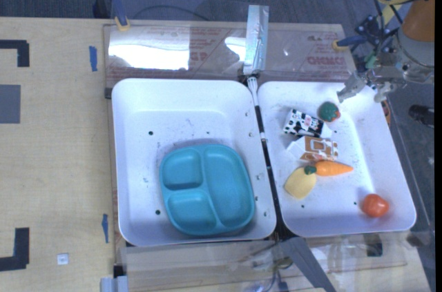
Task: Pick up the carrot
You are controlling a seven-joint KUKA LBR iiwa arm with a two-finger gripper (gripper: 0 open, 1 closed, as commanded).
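Bright toys against white bins on a pale wood bench

An orange carrot [330, 168] with a green top lies at centre of the right white bin [397, 166], a yellow fruit [300, 183] at its eight o'clock, a black-and-white patterned piece [302, 123] at eleven o'clock, a red-orange ball [374, 205] at four o'clock; a teal divided plate [206, 190] fills the left white bin [131, 146].

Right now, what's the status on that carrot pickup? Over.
Gripper above right bin's far right corner, holding nothing visible. Carrot lying mid-bin, untouched. Yellow lemon-like toy touching its green end, patterned card just behind.
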